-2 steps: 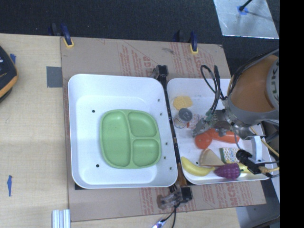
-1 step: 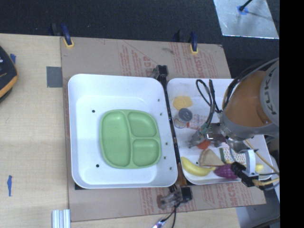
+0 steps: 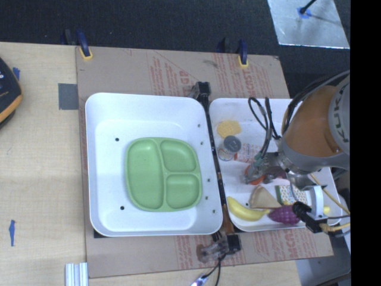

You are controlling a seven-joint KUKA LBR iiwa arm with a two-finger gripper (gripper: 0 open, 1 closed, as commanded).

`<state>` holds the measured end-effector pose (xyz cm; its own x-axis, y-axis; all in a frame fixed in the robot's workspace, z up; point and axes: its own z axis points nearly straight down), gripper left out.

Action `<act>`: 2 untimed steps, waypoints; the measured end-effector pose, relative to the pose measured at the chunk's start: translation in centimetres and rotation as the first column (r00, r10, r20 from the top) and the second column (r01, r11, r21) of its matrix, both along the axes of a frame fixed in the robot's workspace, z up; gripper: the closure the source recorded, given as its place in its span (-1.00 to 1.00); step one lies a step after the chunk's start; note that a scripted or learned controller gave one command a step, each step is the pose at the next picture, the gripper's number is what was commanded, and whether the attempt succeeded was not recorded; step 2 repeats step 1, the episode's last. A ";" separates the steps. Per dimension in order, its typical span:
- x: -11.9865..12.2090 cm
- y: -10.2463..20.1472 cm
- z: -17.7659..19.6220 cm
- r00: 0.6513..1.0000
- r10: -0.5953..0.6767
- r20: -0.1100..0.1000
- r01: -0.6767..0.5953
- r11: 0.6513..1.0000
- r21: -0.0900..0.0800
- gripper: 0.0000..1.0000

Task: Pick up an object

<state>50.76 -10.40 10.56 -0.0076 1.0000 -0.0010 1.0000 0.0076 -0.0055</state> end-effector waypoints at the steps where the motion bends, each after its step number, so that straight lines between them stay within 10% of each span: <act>1: 2.6 6.0 8.6 1.000 -0.003 0.003 0.003 1.000 0.002 1.00; 2: 2.6 6.0 8.6 1.000 -0.003 0.003 0.003 1.000 0.002 1.00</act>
